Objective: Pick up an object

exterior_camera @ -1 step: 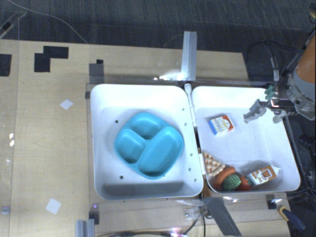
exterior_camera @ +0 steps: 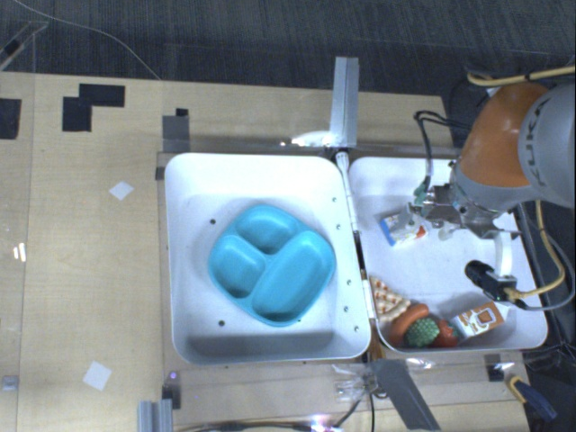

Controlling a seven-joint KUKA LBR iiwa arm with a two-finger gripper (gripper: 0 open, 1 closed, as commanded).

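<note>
Both white bins (exterior_camera: 184, 241) look like smooth plastic with a soft sheen. The blue divided tray (exterior_camera: 272, 264) is plastic too — smooth, faintly glossy. The tabletop (exterior_camera: 81, 241) shows pale matt wood grain; a brushed metal post (exterior_camera: 346, 102) stands behind — the arm's (exterior_camera: 517, 142) orange band shines.

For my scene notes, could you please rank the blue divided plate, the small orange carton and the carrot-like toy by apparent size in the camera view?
1. Blue divided plate, by far the largest.
2. Carrot-like toy and small orange carton: these look close in size, too alike to rank.
</note>
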